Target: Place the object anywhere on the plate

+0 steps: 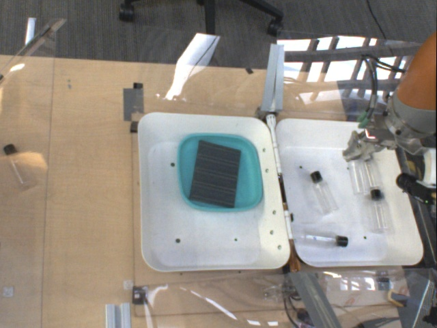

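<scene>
On the wooden bench (68,183), two shallow white plastic bins side by side, touching along the middle.

In the left-hand white bin (157,251): a rounded-square teal plate (184,162), set in the upper middle of the bin. Flat on that plate, a dark grey ribbed rectangular slab (216,174) - slightly tilted from the plate's edges, wholly within the rim, covering most of the plate's centre. Well apart from the tool.

In the right-hand white bin (410,251): clear glass vials with black caps, all lying down.
- One short capped vial (322,191) left of centre, cap toward the top left.
- One longer capped vial (376,207) nearer the right wall, cap uppermost.
- One thin capped vial (326,239) lying crosswise near the bottom edge, cap at its right end.
- Just below the tool, faint clear tube shapes, too transparent to make out properly.

Over the upper right corner of that bin, the grey metal two-finger gripper (356,147), reaching in from the right on the grey arm with its orange band (420,80). Angled down and left, above the bin floor. Nothing seen in its grasp; how far open - cannot tell at this size and angle.

Behind the wrist, black cables (372,80) looping upward. Beyond the bench, on grey carpet, the black base of a swivel chair (205,5).
</scene>
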### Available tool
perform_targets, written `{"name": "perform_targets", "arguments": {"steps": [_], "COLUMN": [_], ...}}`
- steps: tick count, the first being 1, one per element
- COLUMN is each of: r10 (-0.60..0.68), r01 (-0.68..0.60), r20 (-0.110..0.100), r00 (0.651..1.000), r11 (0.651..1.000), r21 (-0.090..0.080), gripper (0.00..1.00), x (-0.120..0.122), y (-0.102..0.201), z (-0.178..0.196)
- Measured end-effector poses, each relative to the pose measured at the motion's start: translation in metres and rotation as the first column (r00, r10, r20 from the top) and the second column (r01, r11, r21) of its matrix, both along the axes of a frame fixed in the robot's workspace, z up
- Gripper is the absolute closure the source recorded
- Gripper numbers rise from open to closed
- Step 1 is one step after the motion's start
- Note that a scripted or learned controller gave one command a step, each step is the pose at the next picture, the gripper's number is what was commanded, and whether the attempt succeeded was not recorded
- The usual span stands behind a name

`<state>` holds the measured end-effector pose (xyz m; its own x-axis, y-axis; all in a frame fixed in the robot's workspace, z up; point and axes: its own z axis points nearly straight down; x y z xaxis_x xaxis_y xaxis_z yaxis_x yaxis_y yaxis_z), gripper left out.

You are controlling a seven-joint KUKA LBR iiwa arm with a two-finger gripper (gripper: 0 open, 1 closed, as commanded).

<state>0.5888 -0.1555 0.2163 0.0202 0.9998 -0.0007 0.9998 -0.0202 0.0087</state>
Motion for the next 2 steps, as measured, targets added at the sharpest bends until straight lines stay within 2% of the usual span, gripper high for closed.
{"name": "perform_targets", "arguments": {"steps": [1,2], "r10": [0.309,0.309], "r01": [-0.309,-0.309], "r20": [-0.003,-0.003], "r00": [0.951,0.951], "r11": [0.951,0.951], "r21": [-0.001,-0.001], "gripper": [1.0,0.0], "x": [-0.0048,-0.0048], "y": [0.0899,0.0895], "z": [-0.0196,-0.0194]}}
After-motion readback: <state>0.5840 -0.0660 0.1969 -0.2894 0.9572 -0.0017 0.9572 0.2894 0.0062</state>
